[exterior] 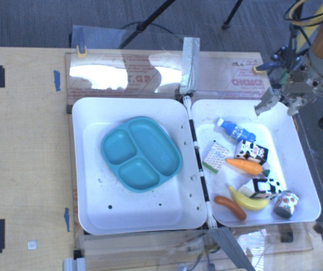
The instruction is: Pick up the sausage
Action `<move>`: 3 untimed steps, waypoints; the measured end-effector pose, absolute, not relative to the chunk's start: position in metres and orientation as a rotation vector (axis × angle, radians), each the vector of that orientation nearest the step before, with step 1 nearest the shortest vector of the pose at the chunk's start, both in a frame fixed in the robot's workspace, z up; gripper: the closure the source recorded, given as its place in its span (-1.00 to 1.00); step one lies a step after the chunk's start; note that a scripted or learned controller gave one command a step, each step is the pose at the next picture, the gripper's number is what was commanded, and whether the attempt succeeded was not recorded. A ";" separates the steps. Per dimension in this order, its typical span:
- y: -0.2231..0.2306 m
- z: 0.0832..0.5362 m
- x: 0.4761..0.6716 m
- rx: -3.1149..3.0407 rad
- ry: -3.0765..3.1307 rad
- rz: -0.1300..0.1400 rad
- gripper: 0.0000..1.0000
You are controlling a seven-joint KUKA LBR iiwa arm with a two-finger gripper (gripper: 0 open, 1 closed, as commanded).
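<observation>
Now, claw (279, 100): hangs over the right bin's (304, 168) far corner, well apart from the sausage (230, 207); fingers spread, nothing between them.
Landmark: the banana (248, 199), in the right bin's near half.
Sausage place: just beside the banana, on its left and nearer the bin's front edge, close to the divider.
Sausage look: short, reddish-orange, rounded ends, lying flat at a slant.
Handling: likely light and smooth, perhaps a little slippery; probably firm enough to pinch.
Hold: across the middle, fingers either side of its narrow width, clear of the banana.
Others: carrot (244, 165) and bottle (235, 131) lie beyond the banana; blue plate (141, 153) in the left bin.
</observation>
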State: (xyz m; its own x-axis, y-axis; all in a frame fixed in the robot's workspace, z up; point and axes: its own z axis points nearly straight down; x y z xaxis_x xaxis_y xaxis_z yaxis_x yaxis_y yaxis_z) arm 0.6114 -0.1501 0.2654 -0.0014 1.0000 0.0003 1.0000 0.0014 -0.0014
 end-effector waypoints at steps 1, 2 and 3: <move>-0.062 0.184 0.648 -2.427 -1.990 0.003 -1.00; 0.009 0.184 0.639 -2.398 -2.025 0.003 -1.00; 0.079 0.184 0.644 -2.511 -1.887 0.001 -1.00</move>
State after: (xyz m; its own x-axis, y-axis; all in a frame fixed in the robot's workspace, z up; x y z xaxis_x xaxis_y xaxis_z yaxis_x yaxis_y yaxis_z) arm 0.6445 0.0786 0.1841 0.2781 0.9605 -0.0003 0.9605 -0.2781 -0.0005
